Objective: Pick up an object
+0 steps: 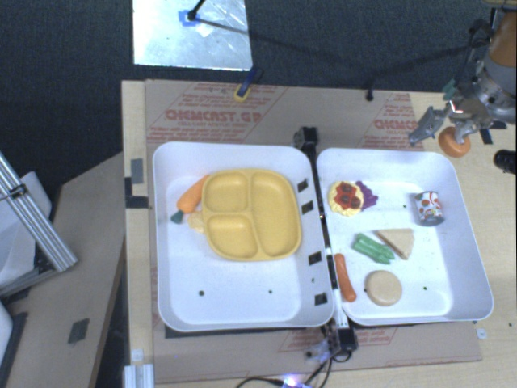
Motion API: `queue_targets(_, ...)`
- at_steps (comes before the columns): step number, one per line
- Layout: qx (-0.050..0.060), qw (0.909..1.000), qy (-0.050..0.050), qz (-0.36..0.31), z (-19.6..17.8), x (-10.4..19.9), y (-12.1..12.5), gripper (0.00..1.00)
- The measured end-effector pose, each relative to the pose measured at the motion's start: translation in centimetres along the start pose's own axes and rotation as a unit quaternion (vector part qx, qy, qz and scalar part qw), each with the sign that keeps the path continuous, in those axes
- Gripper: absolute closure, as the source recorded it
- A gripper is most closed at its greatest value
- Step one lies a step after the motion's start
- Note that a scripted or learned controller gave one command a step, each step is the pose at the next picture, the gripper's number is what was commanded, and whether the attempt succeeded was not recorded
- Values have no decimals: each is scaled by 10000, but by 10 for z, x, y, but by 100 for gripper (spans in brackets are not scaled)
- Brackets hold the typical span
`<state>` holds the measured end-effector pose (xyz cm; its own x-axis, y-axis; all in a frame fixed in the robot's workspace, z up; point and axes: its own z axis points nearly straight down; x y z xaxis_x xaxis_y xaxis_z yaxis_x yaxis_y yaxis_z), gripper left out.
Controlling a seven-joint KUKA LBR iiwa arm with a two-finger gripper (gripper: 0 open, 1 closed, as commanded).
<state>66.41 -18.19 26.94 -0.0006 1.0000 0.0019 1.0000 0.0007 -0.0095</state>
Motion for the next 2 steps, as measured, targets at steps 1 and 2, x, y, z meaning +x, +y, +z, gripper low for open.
queue_targets(1, -59, 10000, -12, -12, -8, 1, 2, 0)
queue_targets(2, -43, 10000, -10, -17, 35, 5, 1, 0)
